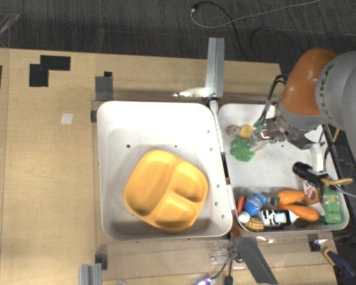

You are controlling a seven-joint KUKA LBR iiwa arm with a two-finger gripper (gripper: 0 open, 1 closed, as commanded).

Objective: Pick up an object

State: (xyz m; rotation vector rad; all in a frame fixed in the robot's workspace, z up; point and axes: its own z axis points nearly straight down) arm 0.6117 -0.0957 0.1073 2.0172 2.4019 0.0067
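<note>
My gripper (262, 133) hangs over the upper left of the right bin (285, 159), below the arm's orange band. Just to its left lies a green toy vegetable (242, 151) with a pale yellow piece (245, 131) at its top end; the gripper tip is right beside them, and contact is unclear. A large yellow bell-pepper-shaped object (166, 189) lies in the lower middle of the left bin (115, 129).
Along the right bin's near edge lie an orange carrot (296, 197), a blue bottle (255, 203), a black-and-white bottle (279, 217), a green item (331, 209) and small bits at the corner. A metal post (215, 64) stands behind the wall between the bins.
</note>
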